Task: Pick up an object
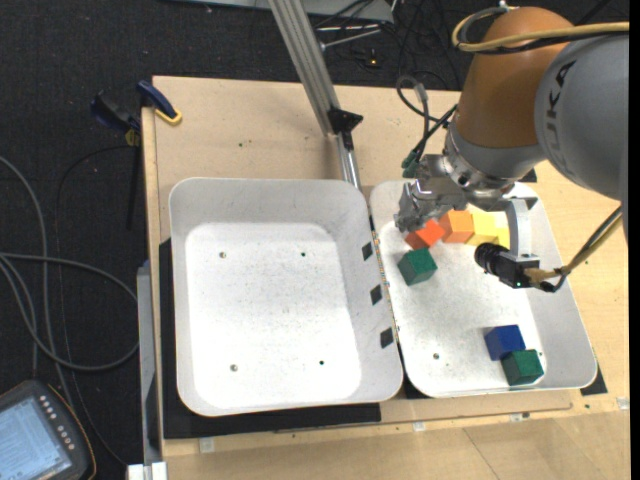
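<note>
The grey, smooth-shelled robot arm [600, 108] at the upper right of the frame carries a broad glossy orange band [505, 68] above its wrist, with dark raised lettering beside it. A thin yellow cable [520, 30] loops over the band, and dark cables [425, 108] hang beside the grey metal wrist flange [470, 173].

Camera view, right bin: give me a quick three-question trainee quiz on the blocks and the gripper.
1. True or false: the left bin holds the blocks.
2. Which block lies nearest the gripper? A) blue block B) red-orange block C) dark green block by the near rim
3. Fill in: the blue block touches a ____ block at the right bin's near corner.

Key
1. False: every block lies in the right bin.
2. B: the red-orange block sits just below the gripper, beside the orange block and yellow block.
3. Green: the dark green block.
</note>
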`<state>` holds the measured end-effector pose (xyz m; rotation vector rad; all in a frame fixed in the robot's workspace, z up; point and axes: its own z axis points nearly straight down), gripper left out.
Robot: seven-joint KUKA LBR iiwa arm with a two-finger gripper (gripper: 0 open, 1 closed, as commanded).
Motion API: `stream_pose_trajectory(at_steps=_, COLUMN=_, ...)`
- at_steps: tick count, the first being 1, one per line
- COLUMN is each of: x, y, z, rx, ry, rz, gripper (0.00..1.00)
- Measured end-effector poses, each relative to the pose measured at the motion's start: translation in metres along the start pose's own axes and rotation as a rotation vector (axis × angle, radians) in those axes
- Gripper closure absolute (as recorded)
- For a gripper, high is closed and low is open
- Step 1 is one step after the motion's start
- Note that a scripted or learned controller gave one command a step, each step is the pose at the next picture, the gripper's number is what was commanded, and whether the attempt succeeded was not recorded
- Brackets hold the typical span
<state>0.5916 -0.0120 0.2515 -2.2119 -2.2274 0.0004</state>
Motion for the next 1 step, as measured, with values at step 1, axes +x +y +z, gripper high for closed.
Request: stream_pose_trajectory(at_steps=1, x=0.0551, y=-0.0174, z=0.0142, rx=0.0, ry=0.001, rz=-0.001, gripper=1.0)
